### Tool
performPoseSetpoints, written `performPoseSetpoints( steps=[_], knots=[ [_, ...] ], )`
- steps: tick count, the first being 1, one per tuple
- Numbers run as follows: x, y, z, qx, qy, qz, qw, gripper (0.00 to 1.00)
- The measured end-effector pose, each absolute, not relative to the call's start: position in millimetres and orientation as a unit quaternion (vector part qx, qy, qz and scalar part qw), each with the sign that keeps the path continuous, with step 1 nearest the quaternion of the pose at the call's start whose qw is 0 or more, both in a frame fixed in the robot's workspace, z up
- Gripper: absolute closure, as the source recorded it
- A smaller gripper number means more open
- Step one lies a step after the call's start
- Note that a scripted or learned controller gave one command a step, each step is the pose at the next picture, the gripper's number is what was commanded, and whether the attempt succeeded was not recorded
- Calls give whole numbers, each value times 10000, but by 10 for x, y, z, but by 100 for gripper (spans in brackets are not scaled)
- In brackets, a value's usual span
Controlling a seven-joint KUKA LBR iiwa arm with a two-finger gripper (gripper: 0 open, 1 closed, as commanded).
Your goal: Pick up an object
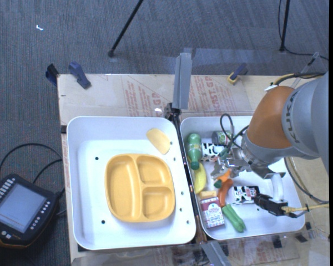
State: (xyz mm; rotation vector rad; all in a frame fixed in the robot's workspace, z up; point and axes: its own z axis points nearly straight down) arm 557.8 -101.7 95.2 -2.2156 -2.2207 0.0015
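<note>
The grey arm's two-finger gripper [226, 169] hung low in the right white bin [291, 188], above a short orange carrot-shaped toy [225, 188]. Whether its fingers were spread or pressed together could not be determined; the wrist apparently hid them. A yellow banana [200, 177] lay just beside. The left white bin [77, 165] contained a yellow three-compartment plastic tray [139, 187].

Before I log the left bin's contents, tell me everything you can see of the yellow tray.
The yellow tray is a rounded-corner plate that looks like matte plastic, split by raised ridges into one long section on the left and two smaller ones on the right. It lies flat, right side up, slightly turned, on the floor of the left bin. Its sections hold nothing. A pale yellow oval piece lies just above it.
</note>
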Motion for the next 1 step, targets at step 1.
performPoseSetpoints(
  steps=[1],
  knots=[
    [5797,-761,1870,-7362,-6768,4,5,100]
  ],
)
